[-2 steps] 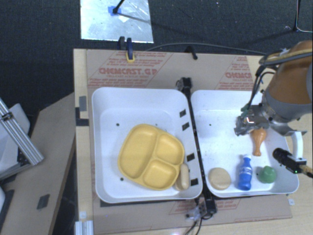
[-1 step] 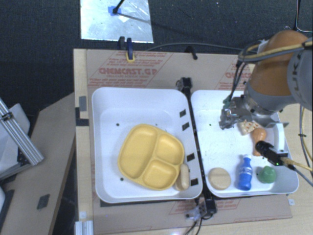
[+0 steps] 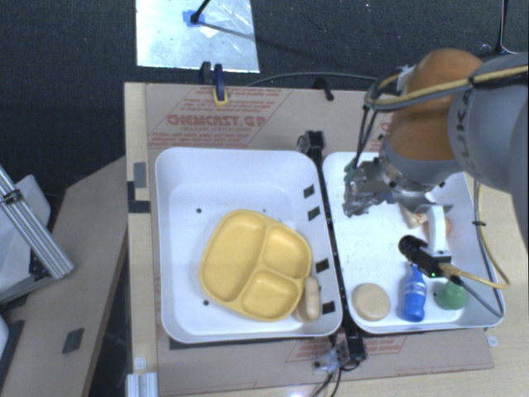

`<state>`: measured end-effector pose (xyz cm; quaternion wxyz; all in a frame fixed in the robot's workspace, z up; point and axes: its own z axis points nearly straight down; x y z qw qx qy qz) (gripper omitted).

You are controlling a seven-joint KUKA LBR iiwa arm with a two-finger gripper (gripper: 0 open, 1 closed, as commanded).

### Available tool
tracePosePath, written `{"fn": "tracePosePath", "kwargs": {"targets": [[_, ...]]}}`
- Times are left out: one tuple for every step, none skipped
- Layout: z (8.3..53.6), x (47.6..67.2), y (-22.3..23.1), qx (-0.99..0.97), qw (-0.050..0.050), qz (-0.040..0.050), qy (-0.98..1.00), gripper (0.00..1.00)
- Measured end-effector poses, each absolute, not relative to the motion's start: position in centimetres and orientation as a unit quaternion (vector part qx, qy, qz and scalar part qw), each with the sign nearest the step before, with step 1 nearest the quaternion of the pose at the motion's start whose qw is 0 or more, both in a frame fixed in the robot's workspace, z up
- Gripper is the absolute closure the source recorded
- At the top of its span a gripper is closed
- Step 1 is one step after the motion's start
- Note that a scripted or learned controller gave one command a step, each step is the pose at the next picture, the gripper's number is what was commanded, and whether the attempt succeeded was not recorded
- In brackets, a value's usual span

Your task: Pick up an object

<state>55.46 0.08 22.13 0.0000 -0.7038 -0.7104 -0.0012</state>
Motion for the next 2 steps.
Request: {"fn": "tracePosePath", "kwargs": {"targets": [[22.2, 57.6, 4.6, -0.704, 0.000, -0.0019, -0.710, 1.00], [21.6, 58.8, 9.1, -0.704, 0.000, -0.0014, -0.710, 1.00]]}}
